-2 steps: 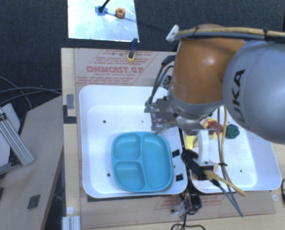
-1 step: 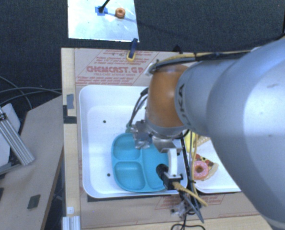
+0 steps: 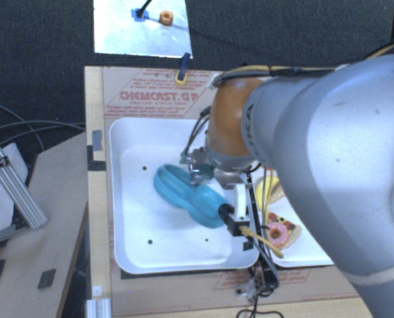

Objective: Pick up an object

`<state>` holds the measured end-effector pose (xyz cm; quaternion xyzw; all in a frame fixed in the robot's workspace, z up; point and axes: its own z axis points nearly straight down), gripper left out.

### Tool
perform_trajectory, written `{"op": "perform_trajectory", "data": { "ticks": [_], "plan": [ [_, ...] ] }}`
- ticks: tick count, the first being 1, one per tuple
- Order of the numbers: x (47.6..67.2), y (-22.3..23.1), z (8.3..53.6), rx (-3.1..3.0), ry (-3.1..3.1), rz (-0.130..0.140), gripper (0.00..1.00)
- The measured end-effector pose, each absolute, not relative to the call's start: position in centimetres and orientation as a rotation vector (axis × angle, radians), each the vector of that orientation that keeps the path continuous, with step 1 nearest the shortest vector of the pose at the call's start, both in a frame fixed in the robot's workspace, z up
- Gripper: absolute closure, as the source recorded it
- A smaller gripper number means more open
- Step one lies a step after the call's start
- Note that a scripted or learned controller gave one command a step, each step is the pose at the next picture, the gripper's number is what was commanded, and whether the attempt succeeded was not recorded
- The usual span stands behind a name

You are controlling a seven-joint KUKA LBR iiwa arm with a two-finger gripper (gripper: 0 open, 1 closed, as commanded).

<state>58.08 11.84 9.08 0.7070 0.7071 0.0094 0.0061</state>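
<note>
A blue scoop (image 3: 183, 192) was seen lying in the left bin (image 3: 119, 177), directly under the gripper (image 3: 198, 171) and reaching out from it on both sides, towards the bin's middle on one side and towards its near right corner on the other. The gripper was lowered at the scoop's upper edge, close to or touching it; contact could not be confirmed. Whether the gripper was released or clenched could not be told, as its tip was hidden by the wrist and by the scoop itself, so no hold was claimed.

The scoop was judged to be hollow moulded plastic: light, stiff and smooth, hence likely to slip or rock under a poor pinch. Its rounded bulges were thought too broad and too curved for a sure hold. The narrower waist between the two bulges, just below the gripper, or a thin wall edge, was judged the better place to be taken.

Nothing else was made out in the left bin. In the right bin (image 3: 306, 260), beyond the gripper towards the arm, a pink donut (image 3: 277, 232), a yellow banana (image 3: 268, 189) and a thin stick (image 3: 259, 238) were seen, partly covered by the arm.
</note>
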Motion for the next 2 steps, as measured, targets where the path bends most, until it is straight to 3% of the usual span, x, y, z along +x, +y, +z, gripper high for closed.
{"op": "perform_trajectory", "data": {
  "ticks": [1, 2],
  "plan": [
    [62.1, 9.3, 30.7, 2.208, 2.214, 0.027, 1.0],
    [57.2, 11.9, 14.6, 2.225, 2.232, -0.018, 1.0]
  ]
}}
